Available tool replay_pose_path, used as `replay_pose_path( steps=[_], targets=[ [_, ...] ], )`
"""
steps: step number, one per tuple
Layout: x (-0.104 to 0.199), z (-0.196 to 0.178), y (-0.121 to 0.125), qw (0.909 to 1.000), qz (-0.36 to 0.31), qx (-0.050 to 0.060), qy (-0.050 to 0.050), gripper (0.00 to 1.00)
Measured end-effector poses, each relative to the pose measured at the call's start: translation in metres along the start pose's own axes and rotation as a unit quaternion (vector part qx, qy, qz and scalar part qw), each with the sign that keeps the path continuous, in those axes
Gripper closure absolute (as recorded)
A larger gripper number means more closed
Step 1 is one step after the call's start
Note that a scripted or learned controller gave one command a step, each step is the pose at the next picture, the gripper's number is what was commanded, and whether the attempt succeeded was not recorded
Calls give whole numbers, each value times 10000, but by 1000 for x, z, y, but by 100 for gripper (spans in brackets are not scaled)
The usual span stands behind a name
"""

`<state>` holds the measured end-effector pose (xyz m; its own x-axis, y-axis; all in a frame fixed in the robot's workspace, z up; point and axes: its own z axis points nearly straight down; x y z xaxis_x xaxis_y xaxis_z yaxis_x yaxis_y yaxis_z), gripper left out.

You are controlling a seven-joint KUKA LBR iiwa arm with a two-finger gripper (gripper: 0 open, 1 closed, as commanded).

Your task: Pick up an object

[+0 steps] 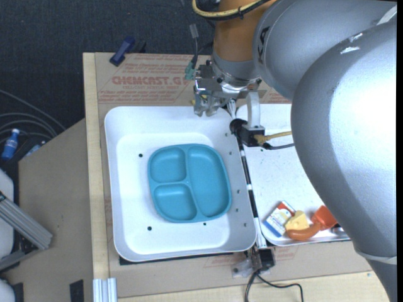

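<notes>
While the table carries two white bins side by side, the left bin holds a blue divided plate lying flat near its middle. Above that bin's far rim, near the divide between the bins, hangs the gripper under the arm's orange band; whether the jaws are spread or pressed together cannot be told. In the right bin, near its front edge, lie an orange curved object and a small carton, touching one another.

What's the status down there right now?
Tool above left bin's far rim, nothing seen held. Blue divided plate lies in that bin. Small objects sit in right bin.
</notes>
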<state>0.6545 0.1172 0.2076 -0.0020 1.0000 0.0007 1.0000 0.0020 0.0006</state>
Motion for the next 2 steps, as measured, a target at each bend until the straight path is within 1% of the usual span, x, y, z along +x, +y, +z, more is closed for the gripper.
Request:
replay_pose_path(
  steps=[1,2],
  targets=[
    [-1,0,0,10000,6,4,-5,0],
    [-64,-4,12,10000,17,-6,-11,0]
  ],
)
